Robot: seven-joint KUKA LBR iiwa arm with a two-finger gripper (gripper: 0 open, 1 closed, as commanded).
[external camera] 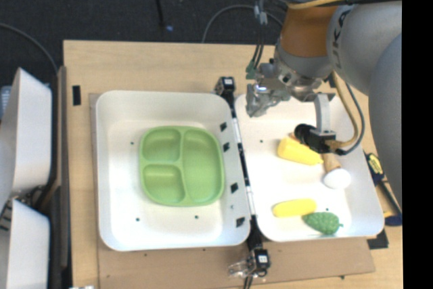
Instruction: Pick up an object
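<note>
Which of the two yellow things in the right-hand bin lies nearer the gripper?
The yellow wedge, higher in the view, just down-right of the gripper. The longer yellow piece lies lower, beside the green leafy thing.

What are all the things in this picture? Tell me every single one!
bench: 1, pale wood, under both bins
left bin: 1, white, left half of the bench
right bin: 1, white, right half of the bench, beside the left bin
divided plate: 1, green, middle of the left bin
wedge: 1, yellow, middle of the right bin
oblong piece: 1, yellow, near the front of the right bin
bumpy piece: 1, green, front of the right bin, next to the oblong piece
ball with a tan stub: 1, white, right side of the right bin
arm: 1, grey with an orange band, reaching in from the right
gripper: 1, grey, over the far left corner of the right bin
</note>
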